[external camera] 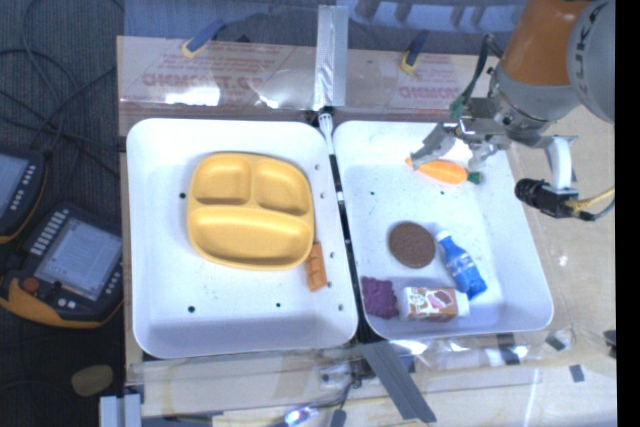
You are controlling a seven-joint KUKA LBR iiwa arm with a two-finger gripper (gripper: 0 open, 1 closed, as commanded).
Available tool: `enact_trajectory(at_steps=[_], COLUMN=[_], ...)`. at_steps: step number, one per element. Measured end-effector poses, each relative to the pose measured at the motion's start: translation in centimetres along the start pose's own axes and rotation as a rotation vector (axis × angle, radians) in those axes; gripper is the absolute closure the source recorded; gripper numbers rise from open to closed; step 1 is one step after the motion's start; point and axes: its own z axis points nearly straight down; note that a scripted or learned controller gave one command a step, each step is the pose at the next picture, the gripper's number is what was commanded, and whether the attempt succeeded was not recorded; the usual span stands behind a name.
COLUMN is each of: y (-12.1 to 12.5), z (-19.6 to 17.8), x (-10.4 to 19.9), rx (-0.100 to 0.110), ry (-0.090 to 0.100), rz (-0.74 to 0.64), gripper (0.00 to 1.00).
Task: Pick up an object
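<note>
My gripper [453,153] hangs over the back of the right bin [520,245] with its two fingers [430,148] spread open. An orange carrot-shaped piece [443,172] lies on the bin floor just below and between the fingertips, with a green tip at its right end. I cannot tell whether the fingers touch it. Farther forward in the same bin lie a brown round disc [411,244], a blue bottle [462,266], a purple lump [378,295] and a small red and white carton [432,302].
The left bin [160,305] holds a yellow divided plate [249,210] and a small orange piece [316,267] by its right wall. A raised divider [338,205] runs between the bins. A handheld controller [62,260] and cables lie left of the bench.
</note>
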Motion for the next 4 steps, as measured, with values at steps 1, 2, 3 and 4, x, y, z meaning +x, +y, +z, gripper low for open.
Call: enact_trajectory(at_steps=[1,2,3,4], y=[3.8,5.3,5.0,0.6], z=[6.5,12.5,12.0,12.8], x=[-4.6,-5.7,-5.6,-9.3], rx=[0.000,-0.002,0.012,-0.013], ry=[-0.003,-0.003,-0.001,-0.007], rz=[-0.108,-0.197,-0.198,-0.243], gripper=[0.00,0.00,1.00,1.00])
